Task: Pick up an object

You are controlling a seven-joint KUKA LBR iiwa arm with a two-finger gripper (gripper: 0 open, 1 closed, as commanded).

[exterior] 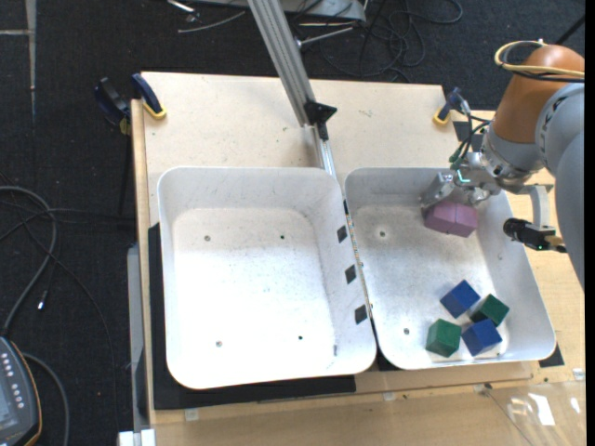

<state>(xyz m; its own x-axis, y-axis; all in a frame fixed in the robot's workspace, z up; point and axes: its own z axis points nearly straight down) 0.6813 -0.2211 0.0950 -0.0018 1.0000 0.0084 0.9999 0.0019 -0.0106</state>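
Nearest, at the front of the right bin (pixel 390 277): four small blocks clustered together. A green block (pixel 444 337) at the front left of the cluster, a blue block (pixel 482 336) just beside it to the right, a second blue block (pixel 459 297) behind them, and a darker green block (pixel 495 309) at the cluster's right, touching or nearly touching its blue neighbours.

To the left, the left bin (pixel 186 249), white and shallow, side by side with the right one, both resting on the pale table (pixel 232 119); small dark tabs along the seam between the two bins.

Farther back in the right bin, near its rear right corner: a pink-purple block (pixel 451 217), tilted slightly, directly under the hand (pixel 457 191). Hand poised right above the block's upper edge, seemingly in contact with it; whether the fingers are spread or closed, and whether the block sits between them, cannot be told from this angle.

Behind and to the right of the hand: the grey arm (pixel 558 128) with its orange band (pixel 535 82), reaching in from the right.

At the far side of the table: a blue-and-yellow clamp (pixel 139 96) on the left corner, another clamp (pixel 451 108) on the right corner, and a slanted metal strut (pixel 284 49) rising from the back of the seam between the bins. Beyond, dark floor with cables (pixel 409 7).
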